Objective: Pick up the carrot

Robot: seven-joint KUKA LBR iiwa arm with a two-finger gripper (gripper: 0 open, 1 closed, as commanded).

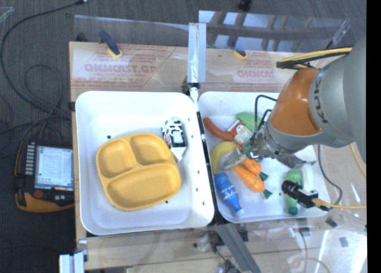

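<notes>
At the far left of the frame a handheld control pendant point(44, 176), black and orange with a pale screen, lies on the dark carpet. Next comes the left bin point(89, 123), shallow, white and smooth, with rounded corners. In its middle rests a yellow plastic tray point(138, 170) split into three rounded compartments, and just beside the tray's upper right corner sits a small black-and-white toy point(174, 133), close to the bin's right wall.

The right bin point(205, 102) is crowded. Along its left side lie a long red-orange sausage shape point(215, 129), a round yellow fruit point(221, 154) below it, and a blue bottle point(228, 192) with a white label, tilted toward the lower edge. A green leafy piece point(247, 120) shows near the top. The carrot point(249, 178), orange and tapered with a dark green tip, lies slantwise at the bin's centre, a second shorter orange piece touching it just above.

The gripper point(250, 152) hangs right over the carrot's upper end, among the fruit and orange pieces. Its state cannot be judged here. The arm point(315, 108), grey with a glossy orange band, fills the right of the frame. Under it lies a green item point(293, 177).
</notes>
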